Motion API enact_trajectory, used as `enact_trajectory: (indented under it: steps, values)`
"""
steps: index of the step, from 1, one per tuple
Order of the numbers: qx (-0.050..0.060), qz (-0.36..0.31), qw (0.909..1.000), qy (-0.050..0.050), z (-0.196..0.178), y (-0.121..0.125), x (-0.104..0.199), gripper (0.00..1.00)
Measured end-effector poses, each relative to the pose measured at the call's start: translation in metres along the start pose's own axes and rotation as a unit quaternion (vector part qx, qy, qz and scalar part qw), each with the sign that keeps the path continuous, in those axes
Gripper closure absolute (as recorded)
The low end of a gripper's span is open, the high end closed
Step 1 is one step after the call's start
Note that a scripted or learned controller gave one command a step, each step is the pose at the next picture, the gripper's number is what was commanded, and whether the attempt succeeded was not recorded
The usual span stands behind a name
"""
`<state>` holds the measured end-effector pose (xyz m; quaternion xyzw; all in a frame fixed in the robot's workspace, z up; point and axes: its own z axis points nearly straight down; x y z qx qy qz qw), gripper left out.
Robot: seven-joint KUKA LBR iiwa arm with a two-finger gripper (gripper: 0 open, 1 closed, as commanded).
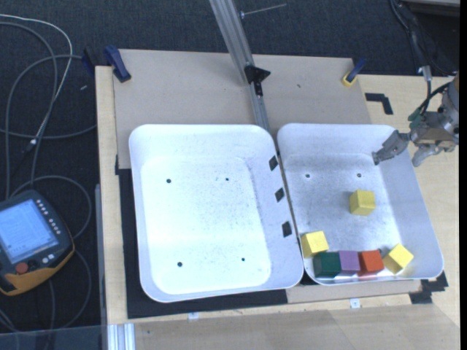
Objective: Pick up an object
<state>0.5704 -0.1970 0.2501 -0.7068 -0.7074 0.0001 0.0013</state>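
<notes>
Lying alone near the middle of the right-hand shallow white bin [408,188], a small yellow cube [362,202] is judged the likeliest thing to be picked, since clear floor is seen on all its sides. It is roughly square in outline, so no long axis is offered, though its edges are turned slightly against the bin's walls.

From the cube, the end effector [406,152] is found up and to the right in the camera view, near the bin's far right corner, with the cube set toward the near left of it. Two dark fingers are seen spread apart with nothing between them, so the end effector is taken as released and carrying nothing.

Farther out, along the near wall of the same bin, a row is formed by a second yellow cube [314,243], a green block [327,263], a purple block [349,261], an orange-red block [371,262] and a third yellow cube [400,257], packed closely and judged harder to grasp. The left-hand white bin [146,144] sits beside it on the counter [190,86].
</notes>
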Motion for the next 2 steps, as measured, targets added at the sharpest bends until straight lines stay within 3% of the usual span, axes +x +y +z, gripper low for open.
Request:
enact_trajectory:
  steps: [1,2]
  values:
    - [0.003,0.0,1.0,0.001,0.115,0.009,-0.004,0.0]
    - [0.003,0.0,1.0,0.001,0.153,-0.019,0.022,0.0]
